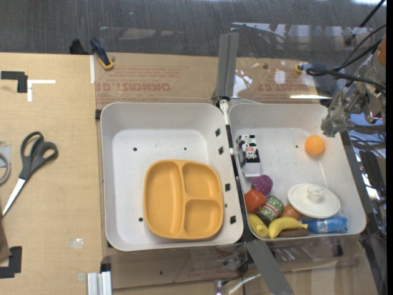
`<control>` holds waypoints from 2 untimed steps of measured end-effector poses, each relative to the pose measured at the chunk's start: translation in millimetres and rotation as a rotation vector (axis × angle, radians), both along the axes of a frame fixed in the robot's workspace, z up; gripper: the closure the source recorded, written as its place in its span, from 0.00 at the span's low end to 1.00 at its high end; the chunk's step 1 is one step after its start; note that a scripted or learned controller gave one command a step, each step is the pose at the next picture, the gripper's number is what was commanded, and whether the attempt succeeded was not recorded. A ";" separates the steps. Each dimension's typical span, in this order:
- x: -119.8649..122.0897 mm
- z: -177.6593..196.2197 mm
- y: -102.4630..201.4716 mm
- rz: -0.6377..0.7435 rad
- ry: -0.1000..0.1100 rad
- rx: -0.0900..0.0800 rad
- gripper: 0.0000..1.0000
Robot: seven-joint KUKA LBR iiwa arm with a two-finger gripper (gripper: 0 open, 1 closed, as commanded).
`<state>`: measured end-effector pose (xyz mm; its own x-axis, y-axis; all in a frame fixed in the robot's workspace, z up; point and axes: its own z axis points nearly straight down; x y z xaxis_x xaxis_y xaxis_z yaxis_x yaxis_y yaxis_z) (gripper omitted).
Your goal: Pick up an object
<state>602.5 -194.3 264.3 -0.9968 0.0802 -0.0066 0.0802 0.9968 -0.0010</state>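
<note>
Your bench (55, 183) is pale wood, with scissors (27, 161) lying at its left and brown cardboard (159, 78) behind the two white bins. The left bin (116, 128) holds a yellow divided plate (183, 199). The right bin (288, 118) holds an orange ball (314, 145), a white lid (314, 200), a banana (285, 227), a purple piece (262, 184) and a small black-and-white box (249, 149). Your gripper (334, 120) hangs at the right bin's far right rim, just beside the ball and touching nothing; you cannot tell how far apart it stands.
</note>
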 end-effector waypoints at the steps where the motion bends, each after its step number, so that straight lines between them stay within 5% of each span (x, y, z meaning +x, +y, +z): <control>1: -73.7 -170.6 -20.7 -0.334 0.000 0.002 1.00; 2: -41.5 -172.2 25.2 -0.541 0.003 0.003 1.00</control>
<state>561.0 -169.1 92.0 -0.8134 0.5818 -0.0028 0.5818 0.8134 0.0008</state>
